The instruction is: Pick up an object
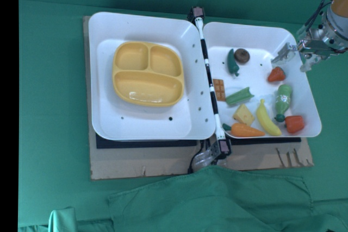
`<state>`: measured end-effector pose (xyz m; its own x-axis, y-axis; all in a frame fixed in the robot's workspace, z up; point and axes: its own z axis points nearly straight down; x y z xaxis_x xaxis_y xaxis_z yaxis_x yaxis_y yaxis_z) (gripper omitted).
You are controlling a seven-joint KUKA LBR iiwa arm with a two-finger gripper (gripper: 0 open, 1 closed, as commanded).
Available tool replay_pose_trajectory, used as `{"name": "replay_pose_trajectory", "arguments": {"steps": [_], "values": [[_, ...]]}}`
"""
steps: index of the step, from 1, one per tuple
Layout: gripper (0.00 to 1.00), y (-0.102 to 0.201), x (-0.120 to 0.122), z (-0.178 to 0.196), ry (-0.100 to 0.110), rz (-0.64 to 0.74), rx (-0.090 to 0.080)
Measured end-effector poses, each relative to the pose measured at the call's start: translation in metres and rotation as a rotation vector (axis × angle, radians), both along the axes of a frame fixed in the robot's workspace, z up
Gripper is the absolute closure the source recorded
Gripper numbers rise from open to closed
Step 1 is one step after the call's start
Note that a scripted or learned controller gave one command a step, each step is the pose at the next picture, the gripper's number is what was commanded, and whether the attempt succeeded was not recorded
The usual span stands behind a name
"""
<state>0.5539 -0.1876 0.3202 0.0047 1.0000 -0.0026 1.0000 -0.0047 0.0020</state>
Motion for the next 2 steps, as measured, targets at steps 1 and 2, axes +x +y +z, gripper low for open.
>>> {"name": "replay_pose_trajectory", "arguments": {"steps": [1, 2], "values": [[0.0, 0.0, 0.032, -0.023, -0.004, 0.002, -0.002], [0.0, 0.002, 0.06, -0.099, -0.013, 0.005, -0.001]]}}
